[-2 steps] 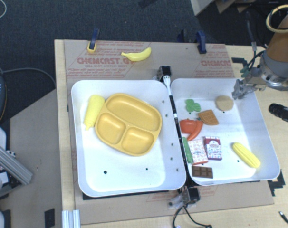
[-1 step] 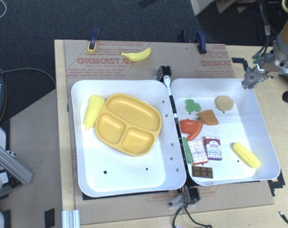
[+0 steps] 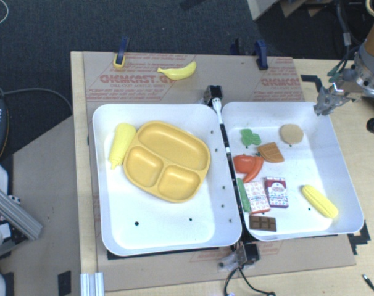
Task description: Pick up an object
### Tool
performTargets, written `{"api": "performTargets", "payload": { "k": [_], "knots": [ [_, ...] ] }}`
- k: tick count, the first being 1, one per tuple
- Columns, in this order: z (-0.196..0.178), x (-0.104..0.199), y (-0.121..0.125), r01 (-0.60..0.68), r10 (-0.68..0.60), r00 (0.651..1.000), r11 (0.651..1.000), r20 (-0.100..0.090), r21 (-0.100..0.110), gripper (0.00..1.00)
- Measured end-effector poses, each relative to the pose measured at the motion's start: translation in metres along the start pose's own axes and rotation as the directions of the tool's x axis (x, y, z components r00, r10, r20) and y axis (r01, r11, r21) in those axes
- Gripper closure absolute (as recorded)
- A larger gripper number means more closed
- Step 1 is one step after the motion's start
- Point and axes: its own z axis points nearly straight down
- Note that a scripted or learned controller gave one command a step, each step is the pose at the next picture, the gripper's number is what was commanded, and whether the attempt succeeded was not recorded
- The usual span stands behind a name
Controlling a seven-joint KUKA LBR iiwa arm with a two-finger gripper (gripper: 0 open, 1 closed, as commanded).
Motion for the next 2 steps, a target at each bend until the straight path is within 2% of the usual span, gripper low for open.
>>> {"api": "performTargets", "payload": {
  "k": [1, 2],
  "knots": [
    [-0.006, 0.046, -0.02, 0.002, -0.002, 1.0, 1.0, -0.004, 0.006, 1.0],
    [-0.014, 0.094, -0.026, 0.003, -0.003, 1.0, 1.0, -0.004, 0.005, 1.0]
  ]
}}
